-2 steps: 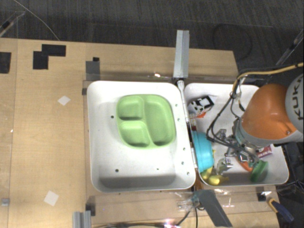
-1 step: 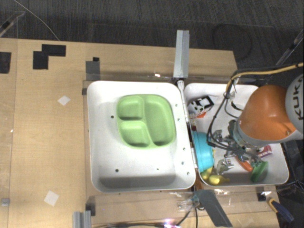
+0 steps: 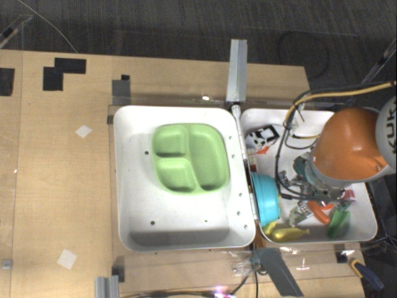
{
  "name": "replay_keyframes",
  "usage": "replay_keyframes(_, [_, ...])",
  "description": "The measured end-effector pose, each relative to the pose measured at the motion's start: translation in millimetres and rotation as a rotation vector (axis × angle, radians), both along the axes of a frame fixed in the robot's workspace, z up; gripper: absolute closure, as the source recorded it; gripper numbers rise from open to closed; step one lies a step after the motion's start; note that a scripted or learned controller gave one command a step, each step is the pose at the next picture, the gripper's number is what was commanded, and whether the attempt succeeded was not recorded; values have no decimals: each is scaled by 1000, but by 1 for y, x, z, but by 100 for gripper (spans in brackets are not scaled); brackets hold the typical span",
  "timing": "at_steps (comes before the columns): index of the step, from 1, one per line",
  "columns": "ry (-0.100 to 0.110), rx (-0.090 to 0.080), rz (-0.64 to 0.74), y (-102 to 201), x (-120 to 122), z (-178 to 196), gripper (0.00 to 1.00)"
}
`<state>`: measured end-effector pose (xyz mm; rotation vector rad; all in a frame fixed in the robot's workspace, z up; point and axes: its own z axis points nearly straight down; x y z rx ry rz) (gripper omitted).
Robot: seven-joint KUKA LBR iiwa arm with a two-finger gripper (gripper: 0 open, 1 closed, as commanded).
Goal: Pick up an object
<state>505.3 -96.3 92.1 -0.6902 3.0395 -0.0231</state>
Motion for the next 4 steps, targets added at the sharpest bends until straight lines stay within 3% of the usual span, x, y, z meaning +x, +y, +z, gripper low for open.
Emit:
replay_keyframes(1, [12,11,-122,-26,69,-2,0])
replay_keyframes(2, [11,14,-228,-1,89,-2,0])
replay_keyframes(3, [9,15,-338,-5,44,-2,0])
replay_keyframes(4, [9,9,-234,-79,73,74,0])
